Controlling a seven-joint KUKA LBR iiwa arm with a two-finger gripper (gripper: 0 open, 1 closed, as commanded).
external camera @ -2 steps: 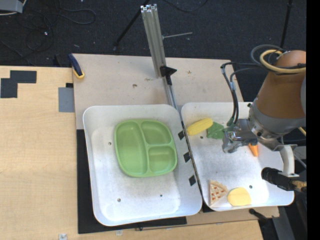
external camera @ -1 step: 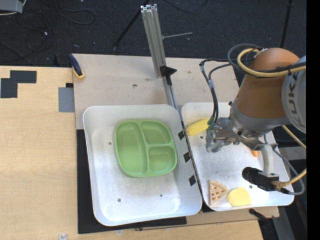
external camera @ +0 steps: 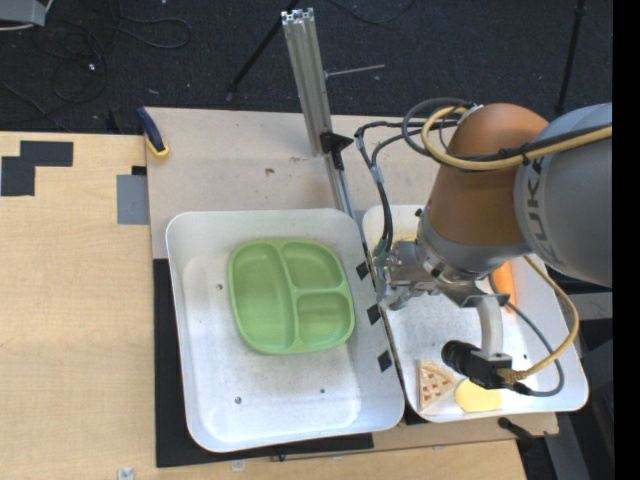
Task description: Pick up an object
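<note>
1. My gripper [external camera: 396,282] hangs over the right bin [external camera: 560,393], close to its left wall. My own wrist covers it from above, so I cannot tell whether it is spread or pressed together.
2. The thing I judge easiest to take is the pizza slice [external camera: 433,384]. It lies flat on that bin's floor near the front rim.
3. From my gripper, the slice lies toward the bottom of the view and slightly right, clearly apart from me.
4. Its long axis seems to run tip-to-crust, back to front, though it is small and I may misread it.
5. A yellow piece [external camera: 480,399] sits just beside the slice on its right, so I would close across the slice's width from the left side.
</note>
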